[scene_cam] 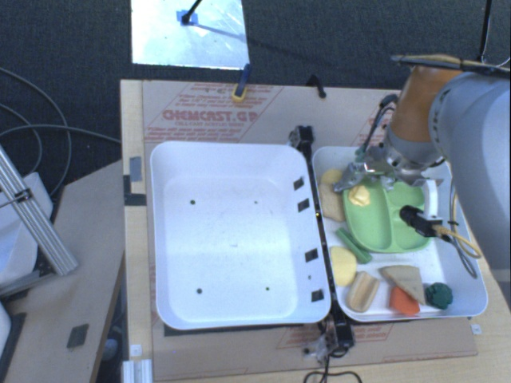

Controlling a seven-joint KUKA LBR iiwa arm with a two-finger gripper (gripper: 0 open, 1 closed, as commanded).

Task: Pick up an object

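The pincer (361,180) hangs at the right bin's (473,292) far end, just above a yellow piece (360,197) on a green dish (389,227); I cannot tell its opening.

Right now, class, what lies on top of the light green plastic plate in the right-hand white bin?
A small pale yellow piece lies on the light green plate's upper left, by the gripper. The grey arm covers the plate's far edge, so anything there is hidden.

Arm (471,126) from right — end effector (361,183) low
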